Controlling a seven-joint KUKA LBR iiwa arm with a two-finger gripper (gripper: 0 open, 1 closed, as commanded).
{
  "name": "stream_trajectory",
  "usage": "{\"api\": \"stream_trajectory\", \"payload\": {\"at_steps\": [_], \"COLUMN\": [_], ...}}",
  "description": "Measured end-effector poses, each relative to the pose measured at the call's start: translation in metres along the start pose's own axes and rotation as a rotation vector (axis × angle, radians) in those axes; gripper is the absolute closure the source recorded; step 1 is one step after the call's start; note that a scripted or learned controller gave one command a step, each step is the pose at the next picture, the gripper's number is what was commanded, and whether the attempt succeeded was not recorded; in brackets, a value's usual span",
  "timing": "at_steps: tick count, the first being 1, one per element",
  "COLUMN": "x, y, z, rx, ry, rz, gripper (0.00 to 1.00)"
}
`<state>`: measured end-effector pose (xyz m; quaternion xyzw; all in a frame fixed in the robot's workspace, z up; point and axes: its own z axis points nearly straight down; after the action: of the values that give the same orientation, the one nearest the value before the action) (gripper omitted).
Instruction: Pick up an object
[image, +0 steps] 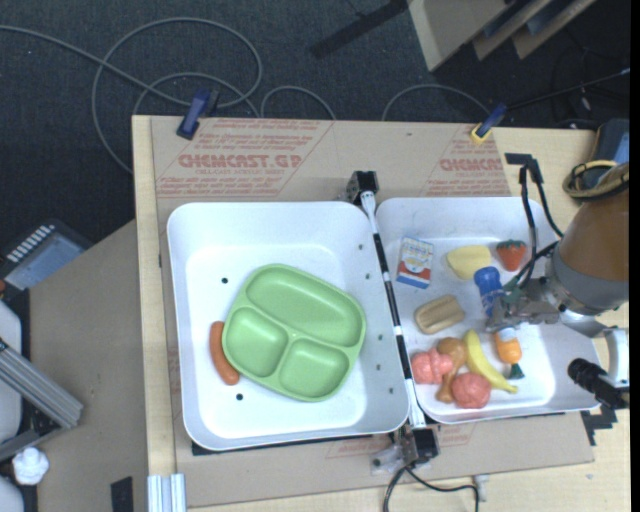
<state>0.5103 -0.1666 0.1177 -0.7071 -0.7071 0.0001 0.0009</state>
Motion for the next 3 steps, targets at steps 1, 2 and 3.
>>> {"api": "stream_trajectory", "payload": {"at_steps": [1,2,3], "x": [0.043,0.084,0.031], "y": [-0.025,0.025,0.044], "z": [-0.100,-0.090,0.003], "rx": [-0.002,-0.003,0.001], "ry": [-0.001,-0.001,-0.002], "rz": [-0.001,-0.001,0.001], "gripper": [1.00,1.00,1.00]}}
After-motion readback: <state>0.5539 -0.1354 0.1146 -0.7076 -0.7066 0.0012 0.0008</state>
